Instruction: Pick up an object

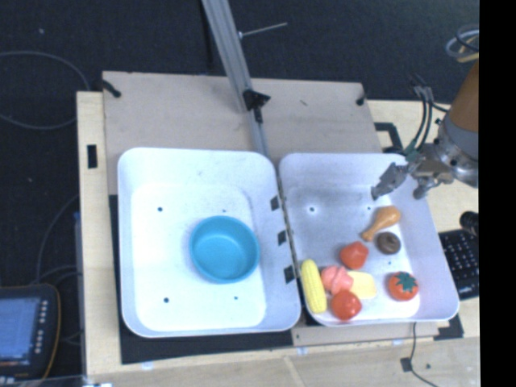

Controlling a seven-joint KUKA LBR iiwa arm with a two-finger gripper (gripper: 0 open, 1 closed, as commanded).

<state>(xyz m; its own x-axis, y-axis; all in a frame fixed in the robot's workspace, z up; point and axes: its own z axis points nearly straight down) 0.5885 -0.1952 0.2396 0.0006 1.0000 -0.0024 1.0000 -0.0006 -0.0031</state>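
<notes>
No readable text, labels or numbers, handheld screen [24,329] at lower left too blurred

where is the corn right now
The corn lies in the right bin, against its left wall near the front corner, just left of a pink piece and a red tomato.

Two bins side by side on the bench [93,216]. Left bin [141,176]: a bowl [224,248] sits near its centre. Right bin [322,176]: toys crowd the near right part. Corn cob [313,285] lies along the near left wall; tomato [346,305] just right of it; strawberry [403,285] further right. Drumstick [380,222] lies farther back, doughnut [389,243] just beside it. Gripper [401,182] hangs over the far right part.
</notes>
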